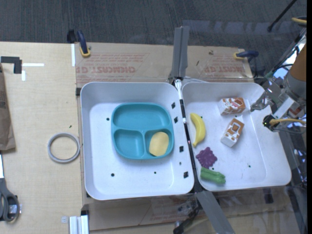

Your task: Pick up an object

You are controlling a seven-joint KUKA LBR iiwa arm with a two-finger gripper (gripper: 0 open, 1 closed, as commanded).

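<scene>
In the camera view, the task looks to be at its beginning: nothing is lifted, and every object lies flat on a bin floor. The gripper (263, 112) is at the right rim of the right bin (273, 174), above the edge and apart from all the objects. I cannot tell whether its jaws are released or clenched, because that part is small and mixed with cables; no object is seen between them. So the whole pick is left: to go over an object, come down, close and lift.

The right bin holds 5 things. The nearest to the gripper are 2 small cartons: the upper carton (231, 105) lies with its long axis about left to right, and the lower carton (233, 132) is tilted, its long axis running from upper right to lower left. The banana (198, 128) lies close to the wall between the 2 bins, its long axis almost up and down in the view, curved, with the lower tip pointing down and left. The purple grapes (206, 156) have no clear axis. The green vegetable (212, 176) lies near the front wall, its long axis about left to right, a little tilted.

In the left bin (95, 145) a teal divided plate (131, 126) carries a yellow round piece (159, 144) in its lower right compartment.
</scene>
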